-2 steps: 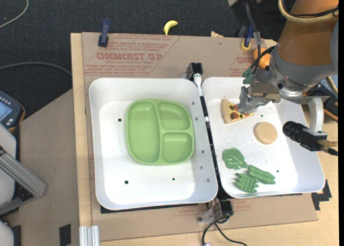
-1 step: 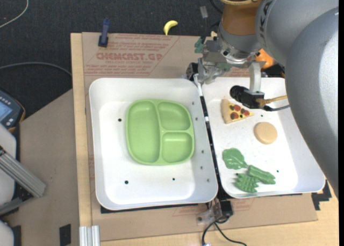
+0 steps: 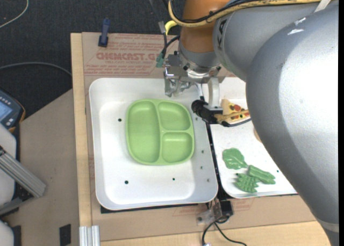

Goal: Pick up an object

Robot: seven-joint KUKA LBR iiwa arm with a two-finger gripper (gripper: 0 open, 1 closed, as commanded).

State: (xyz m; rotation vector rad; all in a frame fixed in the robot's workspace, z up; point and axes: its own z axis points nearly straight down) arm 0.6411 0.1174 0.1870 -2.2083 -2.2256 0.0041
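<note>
Gripper point(image 3: 173, 86) hangs over the far wall of the left bin point(image 3: 107, 186), just beyond the far rim of the green divided plate point(image 3: 159, 132). Whether it is open or closed cannot be told.

Judgement: the plate is the nearest candidate and lies flat mid-bin, so take it by a rim, not the face.

The far wall crowds the approach. Bare floor lies left and near. Green leaf pieces point(image 3: 247, 172) lie in the right bin point(image 3: 226, 140).

The brown board point(image 3: 123, 43) under the white bin point(image 3: 105, 148) carries red print. The large line reads "CHEMCAST", followed by a character resembling "G". The remainder of that line is covered. Smaller red lines above and below it are too fine to read.
</note>
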